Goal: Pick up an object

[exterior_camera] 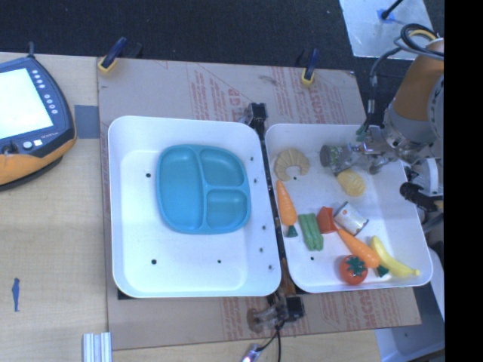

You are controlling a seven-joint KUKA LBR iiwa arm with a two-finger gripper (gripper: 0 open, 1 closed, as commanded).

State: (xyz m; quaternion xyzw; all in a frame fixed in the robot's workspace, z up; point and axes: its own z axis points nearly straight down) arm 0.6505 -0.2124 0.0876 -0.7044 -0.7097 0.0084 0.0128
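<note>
The right bin (396, 213) holds several toy foods. A croissant (291, 163) lies at its far left, with an orange carrot (285, 204) below it along the left wall. Mid-bin lie a green piece (310, 231), a red piece (325, 219) and a small white can (351, 219). A second carrot (358, 247), a tomato (353, 270) and a banana (392, 259) lie near the front edge. My gripper (333, 157) hovers low at the far side of this bin, right of the croissant and just above a yellow lemon-like piece (350, 182). I see nothing in it.
The left bin (189, 270) holds a blue divided plate (202, 188). An orange-edged control tablet (30, 119) rests on the bench at far left. Clamps (112, 55) grip the board's back edge. The arm's wrist (411, 104) stands over the right bin's far right corner.
</note>
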